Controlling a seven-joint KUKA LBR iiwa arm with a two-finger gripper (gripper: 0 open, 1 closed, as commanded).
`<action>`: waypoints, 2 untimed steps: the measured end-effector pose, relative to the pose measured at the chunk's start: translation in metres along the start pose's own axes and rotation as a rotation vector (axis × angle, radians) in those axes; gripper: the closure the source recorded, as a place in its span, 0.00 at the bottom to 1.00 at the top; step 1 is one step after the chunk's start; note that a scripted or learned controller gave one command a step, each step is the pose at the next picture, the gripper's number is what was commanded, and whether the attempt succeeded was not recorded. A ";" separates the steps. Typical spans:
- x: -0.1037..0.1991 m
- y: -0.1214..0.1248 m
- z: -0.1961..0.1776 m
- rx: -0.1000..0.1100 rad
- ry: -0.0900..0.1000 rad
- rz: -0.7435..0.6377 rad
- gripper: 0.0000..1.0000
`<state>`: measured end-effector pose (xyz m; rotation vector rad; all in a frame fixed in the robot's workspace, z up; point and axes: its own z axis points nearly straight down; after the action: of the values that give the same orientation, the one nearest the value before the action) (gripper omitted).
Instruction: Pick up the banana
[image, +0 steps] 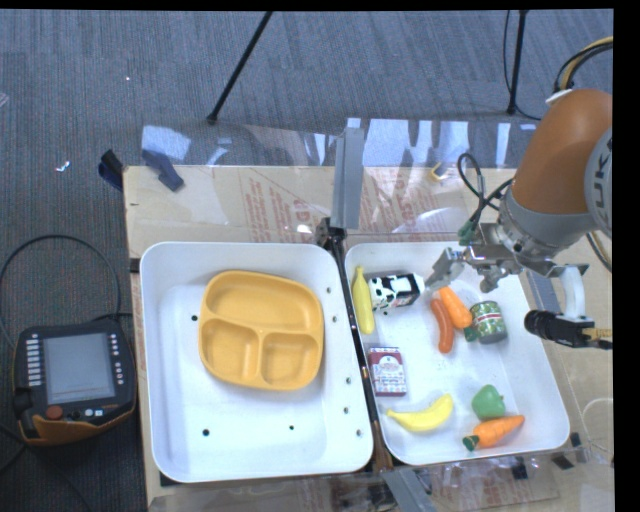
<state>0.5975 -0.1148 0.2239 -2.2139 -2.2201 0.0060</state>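
Red print runs across the clear sheet behind the bins, too blurred to read. The red box and green can bear illegible labels.

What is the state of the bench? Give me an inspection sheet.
Surface: two white bins; left bin bears a yellow divided plate.
Job's things: banana lies in the right bin, near its front edge.
Clutter: carrot, green pepper, red box, green can share that bin.
Grippers: tool hovers over the bin's back, apart from the banana.
Cables: black loop on the floor.
Surroundings: teach pendant, grey carpet.
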 end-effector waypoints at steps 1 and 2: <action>0.016 -0.037 0.027 0.002 0.001 0.262 0.00; -0.045 -0.123 0.118 0.001 0.002 0.060 0.00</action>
<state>0.4741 -0.1596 0.1071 -2.2774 -2.1515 0.0055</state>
